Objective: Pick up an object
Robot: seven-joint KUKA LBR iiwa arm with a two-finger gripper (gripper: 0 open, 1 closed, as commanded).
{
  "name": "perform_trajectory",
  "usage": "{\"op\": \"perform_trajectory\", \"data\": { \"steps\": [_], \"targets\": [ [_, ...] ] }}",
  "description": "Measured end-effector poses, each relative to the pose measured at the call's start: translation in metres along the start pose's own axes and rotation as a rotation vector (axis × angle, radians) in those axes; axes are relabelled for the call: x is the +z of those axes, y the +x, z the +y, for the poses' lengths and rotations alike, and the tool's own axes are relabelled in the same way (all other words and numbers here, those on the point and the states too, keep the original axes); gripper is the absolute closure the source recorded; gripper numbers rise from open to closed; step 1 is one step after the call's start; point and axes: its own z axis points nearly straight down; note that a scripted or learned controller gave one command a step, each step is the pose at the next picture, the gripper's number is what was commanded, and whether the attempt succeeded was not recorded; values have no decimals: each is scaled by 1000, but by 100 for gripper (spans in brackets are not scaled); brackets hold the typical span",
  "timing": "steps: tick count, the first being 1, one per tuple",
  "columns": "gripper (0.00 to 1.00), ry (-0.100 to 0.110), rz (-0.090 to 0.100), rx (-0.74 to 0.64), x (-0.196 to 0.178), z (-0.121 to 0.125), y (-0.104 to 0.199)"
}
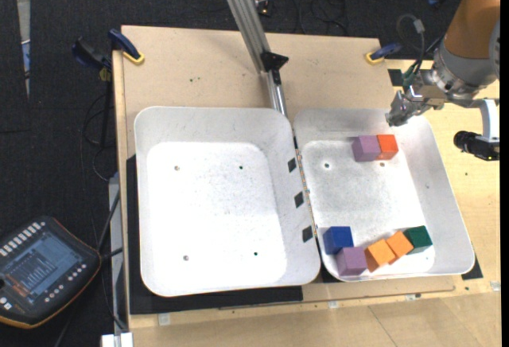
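purple and orange, the two small cubes nearest the gripper (400, 116) sit touching side by side in the far part of the right bin (445, 210): the purple cube (365, 148) on the side toward the left bin (151, 178), the orange cube (387, 146) on the side toward the arm. the gripper hangs just beyond the right bin's far rim, near the orange cube but apart from it, with nothing seen held; whether it is open or closed i cannot tell. these blocks look light, stiff and flat-sided, probably easy to pinch without crushing. since the pair touch, the free faces of the orange cube seem the better hold. four more cubes cluster at the right bin's near edge.
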Motion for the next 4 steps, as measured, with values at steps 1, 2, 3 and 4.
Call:
{"op": "perform_trajectory", "data": {
  "steps": [1,2,3,4],
  "targets": [
    [100,2,0,1,-34,2,0],
    [100,8,1,0,-23,2,0],
    [100,8,4,-4,-18,-4,58],
    [100,7,4,-5,-30,-5,113]
  ]
}}
